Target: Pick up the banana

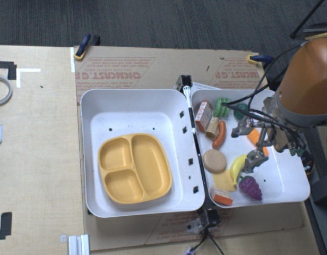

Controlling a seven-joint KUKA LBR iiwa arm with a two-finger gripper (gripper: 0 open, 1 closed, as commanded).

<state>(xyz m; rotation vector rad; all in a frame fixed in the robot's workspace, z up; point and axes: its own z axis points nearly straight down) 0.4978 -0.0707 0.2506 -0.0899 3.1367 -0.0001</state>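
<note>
The banana point(237, 167) lies in the right bin point(291, 187), near its middle, a short yellow curve running from about 1 o'clock down to 7 o'clock. Just beside it at 9 o'clock sits a round tan bun point(215, 161); a pale yellow wedge point(224, 181) touches its lower end at 7 o'clock, and purple grapes point(250, 187) crowd in at 5 o'clock. Further up, at 11 o'clock, are a sausage point(220, 134) and a small brown carton point(203, 116).

The tool point(252, 160) hangs just beside the banana at 3 o'clock, its tips over the fruit's upper right edge. I cannot tell whether its fingers are spread or pressed together, and nothing shows between them, so the banana does not read as grasped.

The risks look plain. The tool seems offset toward the banana's tip rather than its middle, so a closing grasp could skid off the curved skin or nudge it into the bun. The grapes and wedge sit so near that a finger may land on one of them instead.

The left bin point(94, 158) holds a yellow divided plate point(134, 167), well apart, on the counter point(36, 158).
</note>
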